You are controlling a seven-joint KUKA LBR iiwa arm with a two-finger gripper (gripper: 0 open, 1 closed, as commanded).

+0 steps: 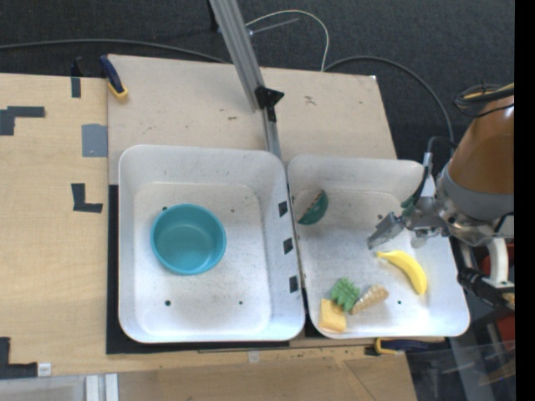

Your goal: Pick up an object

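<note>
We found the banana [406, 269] lying in the right bin [351, 172], toward its right side, curved and pointing down toward the near edge. The hand [382, 234] hung just above and to the left of the banana's upper tip, close beside it; we could not tell whether it touched the fruit. We saw nothing between its fingers, and whether they stood wide or narrow we could not tell from this slant.

Near the bin's front edge lay a small cluster: a green leafy piece [343, 291], a pale cone-shaped piece [370, 298] just to its right, and a yellow block [333, 317] just below them at the front left corner. Up by the bin's left wall sat a dark green wedge with a reddish inner face [313, 208], well apart from the others.

The arm [482, 167] came in from the right, its orange band above the grey wrist. In the left bin [134, 170] a teal bowl [188, 239] stood upright, left of centre. Both bins rested on the pale wooden surface [50, 140], and a grey metal bar [236, 36] slanted down to the seam between them.
</note>
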